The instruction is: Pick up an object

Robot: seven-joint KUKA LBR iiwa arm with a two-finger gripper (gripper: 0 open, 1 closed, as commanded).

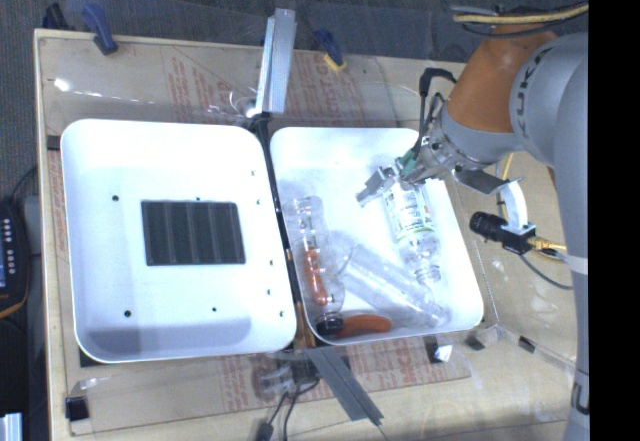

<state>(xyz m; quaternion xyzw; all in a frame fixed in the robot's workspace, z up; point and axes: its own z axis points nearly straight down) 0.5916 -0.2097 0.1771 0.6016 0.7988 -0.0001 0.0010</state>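
Note:
My gripper (398,177) hangs over the upper middle of the right bin (462,274). Just below it lies a clear plastic bottle with a printed label (413,221), its upper end right under the gripper. I cannot see whether the bottle is touched. A second clear bottle with a reddish tint (309,244) lies along the bin's left side. A third clear bottle (385,284) lies slantwise near the front. An orange carrot-like piece (366,325) and a small dark round thing (329,326) rest at the front wall.
The left bin (90,179) holds a dark ribbed rectangular slab (193,232) at its middle. A metal bar (274,59) stands behind the divide between the bins. Blue clamps (99,29) sit on the bench's far edge.

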